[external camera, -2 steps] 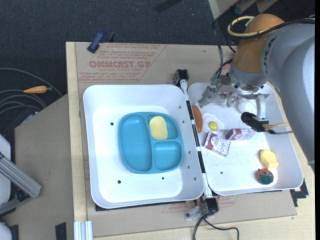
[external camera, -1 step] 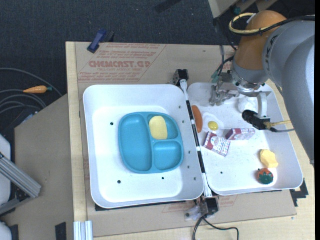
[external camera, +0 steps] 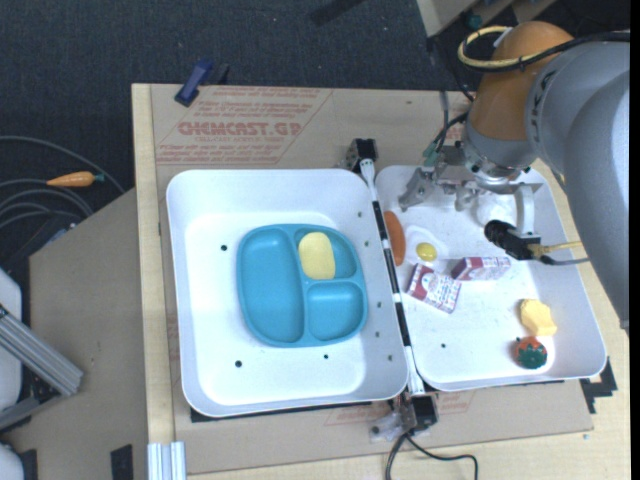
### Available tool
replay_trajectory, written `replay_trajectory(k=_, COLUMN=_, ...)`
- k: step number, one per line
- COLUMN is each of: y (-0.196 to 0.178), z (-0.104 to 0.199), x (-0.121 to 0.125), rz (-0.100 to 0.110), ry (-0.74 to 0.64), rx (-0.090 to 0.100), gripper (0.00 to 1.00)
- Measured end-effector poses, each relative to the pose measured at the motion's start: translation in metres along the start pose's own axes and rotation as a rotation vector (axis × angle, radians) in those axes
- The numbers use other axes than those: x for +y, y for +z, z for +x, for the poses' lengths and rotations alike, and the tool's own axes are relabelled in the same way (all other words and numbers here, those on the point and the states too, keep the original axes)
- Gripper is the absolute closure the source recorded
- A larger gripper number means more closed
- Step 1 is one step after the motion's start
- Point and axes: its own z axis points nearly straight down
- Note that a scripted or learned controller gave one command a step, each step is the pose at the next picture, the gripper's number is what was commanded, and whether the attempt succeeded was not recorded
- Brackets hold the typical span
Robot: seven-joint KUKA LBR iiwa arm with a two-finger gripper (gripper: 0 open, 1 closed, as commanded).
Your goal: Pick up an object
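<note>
My gripper hangs over the far end of the right bin, under the orange wrist band, and nothing shows in it. Below it in that bin lie an orange sausage-shaped piece against the left wall and a small yellow round piece. Nearer the middle are a red and white packet and a second red and white carton. A yellow block and an orange and green ball-like toy sit towards the near right corner.
The left bin holds a blue divided plate with a pale yellow piece in its far right compartment. The grey arm fills the upper right. A blue clip and an orange carrot toy lie off the bins.
</note>
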Motion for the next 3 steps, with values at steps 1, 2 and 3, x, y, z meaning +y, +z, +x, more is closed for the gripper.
replay_trajectory(k=1, y=-0.011, z=0.001, x=0.001, rz=-0.003, ry=0.000, rx=0.001, gripper=1.00)
replay_trajectory(k=2, y=-0.010, z=0.001, x=0.001, rz=-0.002, ry=0.000, rx=0.001, gripper=0.00)
replay_trajectory(k=3, y=0.021, z=-0.001, x=-0.001, rz=0.003, ry=0.001, rx=-0.001, gripper=0.00)
